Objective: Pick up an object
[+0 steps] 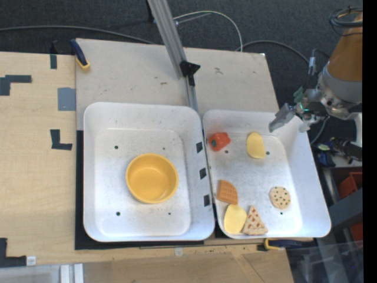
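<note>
The right bin [306, 175] holds several toy foods: a red pepper [219, 140], a pale yellow piece [255, 145], a brown waffle [227, 191], a chocolate-chip cookie [280, 197], a yellow wedge [234, 219] and a pizza slice [254, 221]. My gripper [291, 122] hangs over the bin's far right corner, just right of the pale yellow piece. It stands open, with nothing between its fingers.
A yellow bowl [152, 177] sits in the middle of the left bin [94, 158]. A slanted metal pole [171, 28] comes down to the ridge between the bins. Cables lie on the dark floor behind the bench.
</note>
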### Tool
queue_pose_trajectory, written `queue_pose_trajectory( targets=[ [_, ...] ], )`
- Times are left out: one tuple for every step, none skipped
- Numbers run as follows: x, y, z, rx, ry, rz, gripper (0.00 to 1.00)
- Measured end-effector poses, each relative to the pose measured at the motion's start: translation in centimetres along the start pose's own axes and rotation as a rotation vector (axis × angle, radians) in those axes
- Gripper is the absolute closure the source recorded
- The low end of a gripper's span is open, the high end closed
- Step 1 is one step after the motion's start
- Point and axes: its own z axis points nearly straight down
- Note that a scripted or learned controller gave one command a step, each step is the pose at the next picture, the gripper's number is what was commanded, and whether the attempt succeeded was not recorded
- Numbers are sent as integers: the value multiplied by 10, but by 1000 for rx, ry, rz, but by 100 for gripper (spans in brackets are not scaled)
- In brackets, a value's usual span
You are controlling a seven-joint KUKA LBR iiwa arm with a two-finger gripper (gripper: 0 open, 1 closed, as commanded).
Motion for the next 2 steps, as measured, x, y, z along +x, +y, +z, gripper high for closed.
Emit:
queue_pose_trajectory(
  targets=[
    [0, 0, 0, 0, 0, 0, 0],
    [-6, 3, 60, 6, 0, 1, 0]
  ],
)
